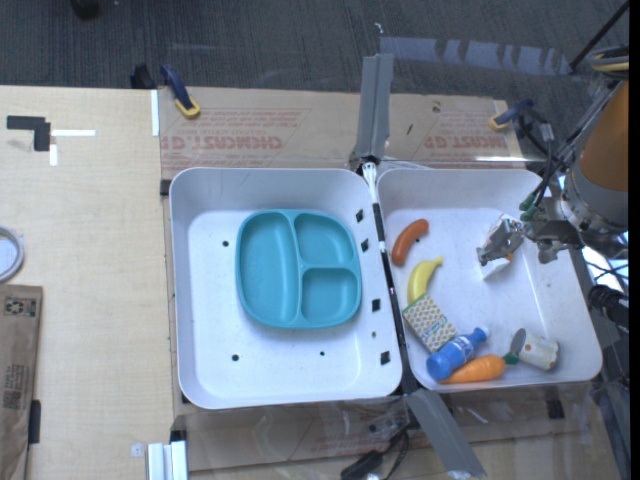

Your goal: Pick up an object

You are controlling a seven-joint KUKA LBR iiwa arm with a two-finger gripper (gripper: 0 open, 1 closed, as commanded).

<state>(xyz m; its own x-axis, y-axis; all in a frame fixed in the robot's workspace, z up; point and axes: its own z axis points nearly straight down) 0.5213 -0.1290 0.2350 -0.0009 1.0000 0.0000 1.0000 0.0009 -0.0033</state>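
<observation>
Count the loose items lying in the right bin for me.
6, all in the right white bin: orange-red sausage, yellow banana, patterned packet, blue bottle, orange carrot, cream cylinder. More may hide under the hand.

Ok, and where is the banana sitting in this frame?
The banana lies in the right bin, near its left wall, just below the orange sausage and just above the patterned packet.

The teal three-compartment plastic plate (pixel 299 268) lies in the left white bin (pixel 195 298); the yellow toy banana (pixel 423 277) lies in the right white bin (pixel 560 298), just before the orange toy sausage (pixel 408 240)
</observation>
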